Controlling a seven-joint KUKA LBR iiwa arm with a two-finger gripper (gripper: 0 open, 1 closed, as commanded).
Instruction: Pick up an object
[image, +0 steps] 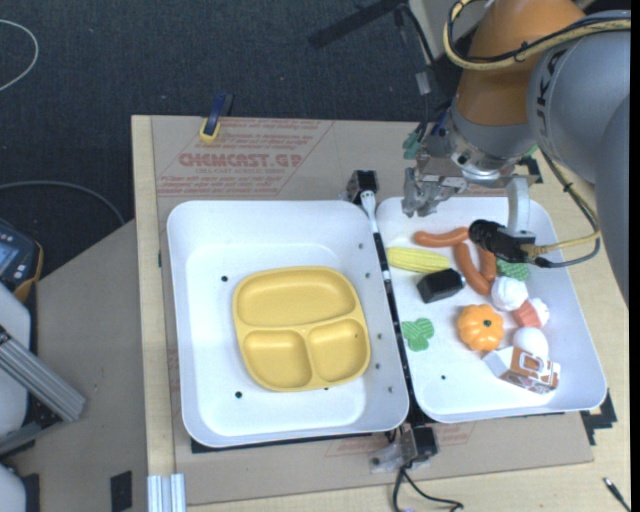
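White bins sit side by side on the surface (250, 150), which is covered by brown board with red print.

1. Near edge, right bin (450, 385): a small printed carton (530, 372) lies close to the near right corner.
2. Just beyond the carton: an orange pumpkin (480, 327). Left of the pumpkin, near the wall shared with the left bin, lies a green piece (417, 333). Right of the pumpkin is a cluster of small white and red pieces (528, 315); their kind cannot be told.
3. Middle, left bin (190, 260): a yellow plate (295, 325) with three compartments lies flat at the centre.
4. Middle, right bin: a black block (440, 286) lies just beside a corn cob (418, 260), on the cob's near side.
5. Farther, right bin: two sausages. One sausage (476, 268) runs near to far, right of the block. The other sausage (443, 238) lies crosswise beyond the cob.
6. Far left corner, right bin: the gripper (425, 205) hangs over the rim, beyond the cob and the sausages. No object shows in it. Whether it is open or closed cannot be told.
7. Far right: the arm (515, 40), orange above the wrist, then grey.
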